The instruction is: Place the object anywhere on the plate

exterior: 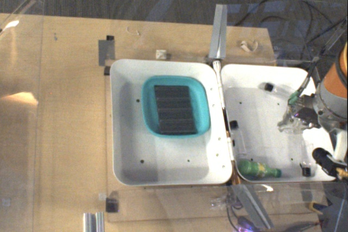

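Note:
A turquoise plate (pixel 175 106) with a dark ridged centre lies in the left bin (pixel 125 165). A green bottle (pixel 259 169) lies on its side at the front edge of the right bin (pixel 255 117). My gripper (pixel 294 120) hangs at the right side of the right bin, up and to the right of the bottle and well apart from it. I see nothing between its tips.
A small dark piece (pixel 268 86) lies at the back of the right bin. Cables (pixel 293 8) run over the bench at the back right. A grey metal bar (pixel 219 35) stands behind the seam between the bins.

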